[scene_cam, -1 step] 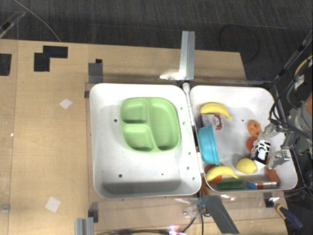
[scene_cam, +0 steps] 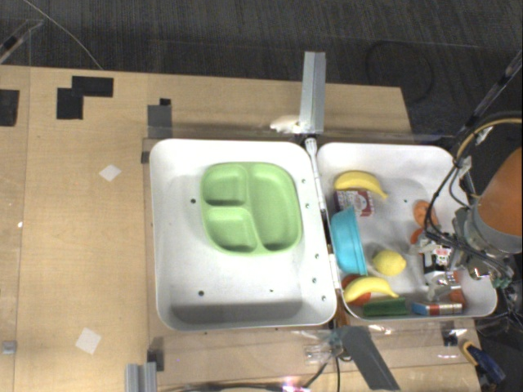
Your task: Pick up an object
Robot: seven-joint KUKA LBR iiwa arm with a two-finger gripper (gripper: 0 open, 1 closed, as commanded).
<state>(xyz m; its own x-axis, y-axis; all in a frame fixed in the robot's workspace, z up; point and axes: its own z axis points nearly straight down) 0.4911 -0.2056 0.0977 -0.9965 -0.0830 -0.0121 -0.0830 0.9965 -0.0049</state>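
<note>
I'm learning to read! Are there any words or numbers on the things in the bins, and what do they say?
No words or numbers can be read here.
Packet under the top banana: red and white print, too blurred to read.
Marker at the right bin's front edge: any label too small to read.
Green plate: plain, no text.

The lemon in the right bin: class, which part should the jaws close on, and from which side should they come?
Grip the lemon across its short middle, coming straight down from above. It is a small rounded oval lying long-axis left to right. The blue bowl crowds its left side and a banana lies close in front, so a sideways approach would likely bump them. The top looks open.
</note>
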